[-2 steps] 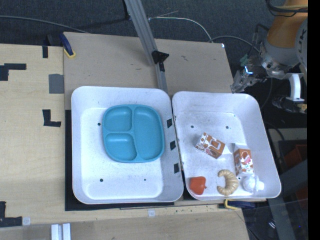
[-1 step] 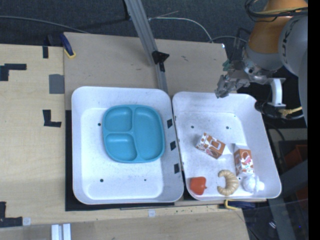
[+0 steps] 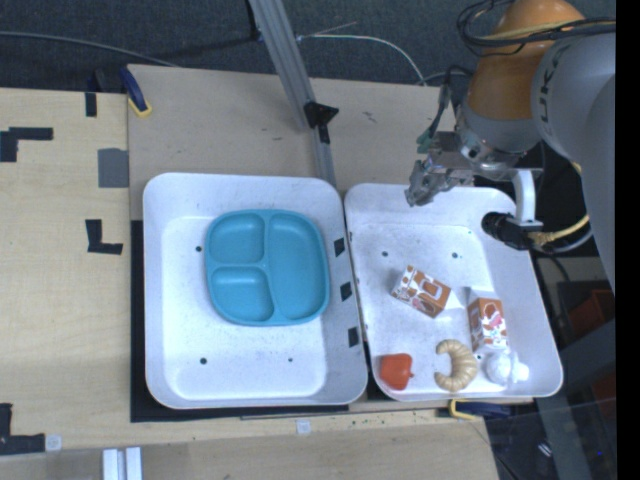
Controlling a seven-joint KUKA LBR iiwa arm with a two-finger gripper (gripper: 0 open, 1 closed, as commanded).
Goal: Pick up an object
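Hovering over the far edge of the right-hand shallow white bin (image 3: 520, 363), my claw (image 3: 424, 190) hangs with nothing visible between its tips; whether it is parted or clenched I cannot tell from this slant. What I might take lies nearer the camera than the claw, all in that same bin. Closest is the small brown and white printed carton (image 3: 421, 291), resting on the bin floor roughly in line with the claw and toward the near side, its long axis running slantwise from far-left to near-right. A second red and white carton (image 3: 487, 324) lies further right and nearer, its length running near-to-far. Along the near wall sit a red rounded piece (image 3: 396, 370), a tan croissant-shaped toy (image 3: 457, 364) and a white lump (image 3: 503, 369). I judge the brown carton the likeliest target: I must travel toward the near side and descend, turning to close across its short width
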